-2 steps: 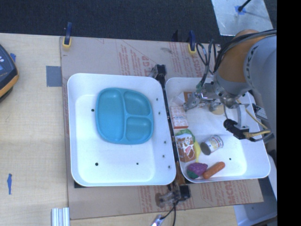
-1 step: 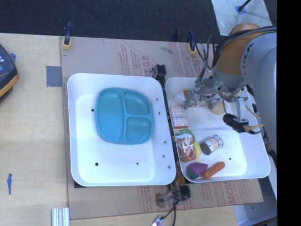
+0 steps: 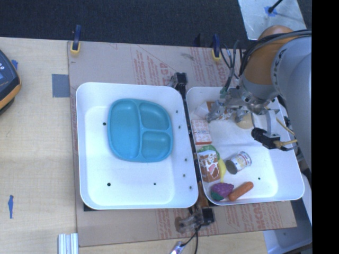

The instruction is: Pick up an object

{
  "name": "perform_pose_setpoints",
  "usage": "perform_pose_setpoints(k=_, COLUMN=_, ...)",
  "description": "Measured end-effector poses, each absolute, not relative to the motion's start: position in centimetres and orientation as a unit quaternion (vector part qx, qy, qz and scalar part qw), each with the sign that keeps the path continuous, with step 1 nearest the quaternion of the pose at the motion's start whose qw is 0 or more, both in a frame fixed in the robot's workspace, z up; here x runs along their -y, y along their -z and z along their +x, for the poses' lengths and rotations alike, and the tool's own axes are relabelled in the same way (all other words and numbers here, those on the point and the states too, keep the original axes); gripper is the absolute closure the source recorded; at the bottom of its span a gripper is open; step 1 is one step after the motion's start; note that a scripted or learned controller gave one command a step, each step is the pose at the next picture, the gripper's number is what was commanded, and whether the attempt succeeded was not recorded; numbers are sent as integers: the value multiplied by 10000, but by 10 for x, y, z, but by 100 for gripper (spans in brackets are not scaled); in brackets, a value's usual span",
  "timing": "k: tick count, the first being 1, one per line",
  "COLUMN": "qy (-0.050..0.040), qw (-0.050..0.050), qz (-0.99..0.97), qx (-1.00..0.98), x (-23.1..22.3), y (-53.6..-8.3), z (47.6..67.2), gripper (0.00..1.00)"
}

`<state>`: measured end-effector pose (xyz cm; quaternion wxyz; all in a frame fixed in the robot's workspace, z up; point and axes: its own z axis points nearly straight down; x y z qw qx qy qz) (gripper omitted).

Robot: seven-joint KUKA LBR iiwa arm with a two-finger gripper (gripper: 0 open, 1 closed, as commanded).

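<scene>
Approach is the step we judge to be in hand: the gripper point(image 3: 220, 110) sits low over the far end of the right bin point(image 3: 288, 192), under the grey wrist with its orange band, and nothing we can see lies between its parts, so we take it that no object has been lifted yet. Whether it is spread or closed we cannot tell; the metal there is a tangle of links and cable in this view. The things on offer lie along the near and left part of that same bin: a small tin can point(image 3: 239, 162) on its side with a dark end, an orange carrot point(image 3: 241, 190) at a slant just beside a purple bunch of grapes point(image 3: 222, 190), a flat packet with a red and green label point(image 3: 208, 163), and a pale red-printed carton point(image 3: 201, 132) against the left wall. A tan rounded piece point(image 3: 244, 121) lies close under the wrist (we cannot say what it is). The carton lies nearest to the gripper, so we would guess it, or the tan piece, to be the target. The next move, as we judge it, calls for a straight descent onto one item, clear of the bin wall. The left bin point(image 3: 92, 189) holds a blue divided plate point(image 3: 140, 129), well apart from the arm on the worktop point(image 3: 37, 157).
</scene>
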<state>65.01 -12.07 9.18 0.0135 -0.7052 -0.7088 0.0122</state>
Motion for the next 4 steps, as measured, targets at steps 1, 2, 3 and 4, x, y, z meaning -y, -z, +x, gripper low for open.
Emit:
perform_pose_setpoints(k=1, qy=-71, qw=191, qz=-7033, qx=7106, x=134, y=-90, z=651, gripper=0)
perform_pose_setpoints(k=2, qy=-134, qw=89, qz=-7060, qx=7080, x=114, y=-93, z=651, gripper=0)
perform_pose_setpoints(k=3, qy=-140, qw=76, qz=-7064, qx=7076, x=112, y=-93, z=651, gripper=0)
perform_pose_setpoints(k=4, qy=-162, qw=37, qz=-7069, qx=7071, x=107, y=-94, z=651, gripper=0)
